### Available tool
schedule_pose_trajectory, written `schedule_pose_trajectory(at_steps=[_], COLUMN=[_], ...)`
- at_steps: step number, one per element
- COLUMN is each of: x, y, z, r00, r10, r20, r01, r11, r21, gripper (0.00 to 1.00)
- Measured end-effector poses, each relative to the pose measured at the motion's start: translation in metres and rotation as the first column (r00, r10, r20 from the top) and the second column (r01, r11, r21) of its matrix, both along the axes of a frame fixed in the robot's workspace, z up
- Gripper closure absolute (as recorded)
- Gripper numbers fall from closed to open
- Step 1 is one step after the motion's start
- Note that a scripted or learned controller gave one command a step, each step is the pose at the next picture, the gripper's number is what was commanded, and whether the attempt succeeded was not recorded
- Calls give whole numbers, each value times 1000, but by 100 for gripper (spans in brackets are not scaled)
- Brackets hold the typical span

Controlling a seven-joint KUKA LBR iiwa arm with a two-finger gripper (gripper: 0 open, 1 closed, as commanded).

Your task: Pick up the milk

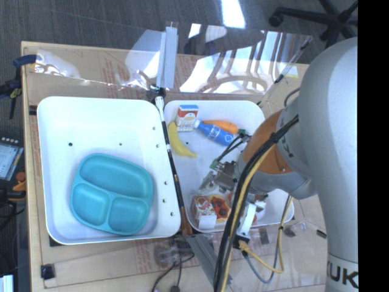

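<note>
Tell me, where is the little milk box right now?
The milk carton stands at the far left corner of the right bin, just above the banana and left of the blue bottle.

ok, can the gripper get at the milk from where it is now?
Probably yes. The milk carton stands at the right bin's far left corner, top uncovered. A banana and a blue bottle lie close beside it, so the gripper, nearer mid-bin, may nudge them.

We're looking at dark grey carpet (91, 11) behind the bench, light glaring off clear sheeting (237, 66), a black office chair base (316, 5) sitting top right.
</note>
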State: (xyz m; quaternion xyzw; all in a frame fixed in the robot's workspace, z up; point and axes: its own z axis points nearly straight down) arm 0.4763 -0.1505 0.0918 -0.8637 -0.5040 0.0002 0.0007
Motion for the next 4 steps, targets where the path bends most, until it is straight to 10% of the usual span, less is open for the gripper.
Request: schedule_pose_trajectory(at_steps=[1, 2, 3, 4], x=[0, 47, 2, 2], y=[0, 96, -16, -16], z=[11, 144, 75, 75], r00=[1000, 994, 861, 860], r10=[4, 107, 509, 510], r20=[0, -4, -4, -4], r01=[-4, -107, -509, -510], r11=[1000, 994, 861, 860], r21=[1, 2, 4, 4], gripper=[100, 100, 100, 0])
